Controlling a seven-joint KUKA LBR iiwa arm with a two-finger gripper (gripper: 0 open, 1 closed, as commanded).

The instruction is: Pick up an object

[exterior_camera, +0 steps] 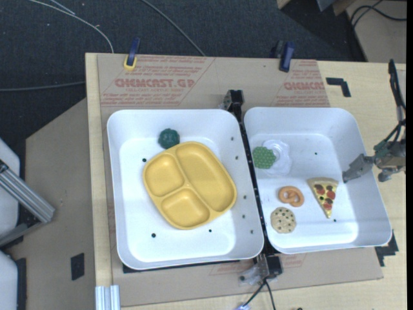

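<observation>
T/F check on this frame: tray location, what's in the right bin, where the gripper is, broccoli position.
1. The yellow divided tray lies in the left bin. True.
2. The pizza slice lies in the left bin. False: it is in the right bin.
3. The pretzel sits above the cookie in the camera view. True.
4. The gripper holds the cookie. False: it is at the right bin's right edge, apart from the cookie.
5. The dark green broccoli piece rests inside a tray compartment. False: it lies beside the tray.

Two white bins (129, 237) sit side by side. One yellow divided plate (188, 184) and one dark green lump (169, 137) in the left; one pizza slice (324, 194), one pretzel (291, 196), one cookie (282, 219), one green cluster (262, 156) in the right.
</observation>
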